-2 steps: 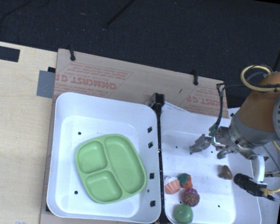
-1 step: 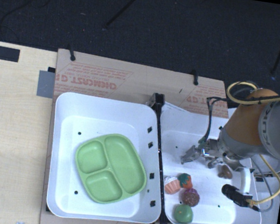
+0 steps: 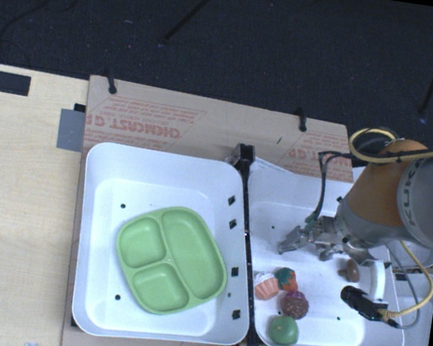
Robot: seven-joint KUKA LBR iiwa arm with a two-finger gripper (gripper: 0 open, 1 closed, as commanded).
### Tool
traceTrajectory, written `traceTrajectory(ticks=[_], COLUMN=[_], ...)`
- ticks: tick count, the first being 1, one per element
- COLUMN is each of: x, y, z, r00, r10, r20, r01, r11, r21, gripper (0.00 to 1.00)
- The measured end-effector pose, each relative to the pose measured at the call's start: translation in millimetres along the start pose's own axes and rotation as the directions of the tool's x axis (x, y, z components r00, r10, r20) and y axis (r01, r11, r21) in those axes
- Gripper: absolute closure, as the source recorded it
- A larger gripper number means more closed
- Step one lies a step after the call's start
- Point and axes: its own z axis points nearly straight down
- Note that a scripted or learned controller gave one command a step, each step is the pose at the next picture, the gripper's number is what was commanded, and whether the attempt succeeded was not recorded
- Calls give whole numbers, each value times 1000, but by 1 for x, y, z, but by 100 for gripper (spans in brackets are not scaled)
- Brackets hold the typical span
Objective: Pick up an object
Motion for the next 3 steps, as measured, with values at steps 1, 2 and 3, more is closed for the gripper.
traceTrajectory(ticks=[1, 2, 3], x=[-1, 0, 5], y=[0, 3, 7], z=[-11, -74, -118], r00=[1000, 1000, 1000], r10=[4, -3, -4], r20=[0, 2, 2], r01=[-4, 3, 4], r11=[1000, 1000, 1000], r21=[0, -8, -7], gripper=[100, 100, 100])
